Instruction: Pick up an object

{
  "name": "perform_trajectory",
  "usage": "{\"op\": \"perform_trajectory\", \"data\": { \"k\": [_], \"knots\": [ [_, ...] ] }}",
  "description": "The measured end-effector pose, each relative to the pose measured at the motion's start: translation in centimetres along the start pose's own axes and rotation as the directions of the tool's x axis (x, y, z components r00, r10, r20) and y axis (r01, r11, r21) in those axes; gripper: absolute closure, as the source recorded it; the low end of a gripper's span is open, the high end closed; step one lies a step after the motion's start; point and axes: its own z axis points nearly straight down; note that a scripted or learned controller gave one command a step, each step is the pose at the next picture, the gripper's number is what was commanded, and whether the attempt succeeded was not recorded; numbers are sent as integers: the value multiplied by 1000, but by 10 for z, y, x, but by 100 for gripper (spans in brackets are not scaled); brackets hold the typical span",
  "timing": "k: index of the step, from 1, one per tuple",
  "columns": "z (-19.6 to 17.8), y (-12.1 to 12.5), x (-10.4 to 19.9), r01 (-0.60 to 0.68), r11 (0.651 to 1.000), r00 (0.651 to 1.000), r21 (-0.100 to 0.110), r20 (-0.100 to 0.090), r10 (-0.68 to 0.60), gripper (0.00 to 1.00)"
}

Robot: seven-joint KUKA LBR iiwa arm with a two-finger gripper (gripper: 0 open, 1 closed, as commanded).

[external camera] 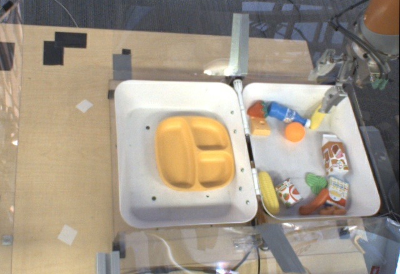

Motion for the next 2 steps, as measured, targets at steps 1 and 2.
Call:
{"op": "perform_trajectory", "data": {
  "k": [1, 2],
  "knots": [
    [151, -15, -14, -236, 972, 972, 0, -9, 236, 0],
    [87, -27, 42, -368, 930, 930, 1, 3, 368, 0]
  ]
}}
